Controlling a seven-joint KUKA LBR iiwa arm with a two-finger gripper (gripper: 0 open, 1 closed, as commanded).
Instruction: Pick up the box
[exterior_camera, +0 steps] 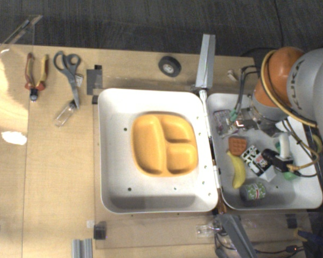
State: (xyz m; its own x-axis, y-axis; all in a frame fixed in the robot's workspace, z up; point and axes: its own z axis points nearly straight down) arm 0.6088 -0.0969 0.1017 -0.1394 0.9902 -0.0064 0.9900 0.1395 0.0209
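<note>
Gripper: the gripper (242, 123) hangs low over the upper left part of the right bin (312, 200); whether it is spread or pressed together cannot be told, and nothing is seen pinched in it.
Arm: the grey arm (317, 85) with its orange band (282, 69) comes in from the right and covers the right bin's upper right corner.
Box: the box (254, 159), black and white with a patterned face, lies tilted near the middle of the right bin, below and slightly right of the gripper and apart from it.
Box neighbours: a banana (237, 171) lies just beside its left edge, an orange-brown block (237, 144) sits just above left, a dark object (274, 160) lies against its right side, and a green round item (253, 191) rests below, near the bin's front wall.
Open room, right bin: a bare strip of floor shows along the front right, near the wall.
Left bin: the left bin (116, 160) carries a yellow divided tray (164, 143) in its centre, with bare white floor all round it.
Bin edges: the two bins meet along a narrow seam, walls touching.
Worktop: the worktop (43, 187) holds scissors (70, 74), pliers (35, 74) and a tape roll (169, 66) beyond the bins' far and left edges.
</note>
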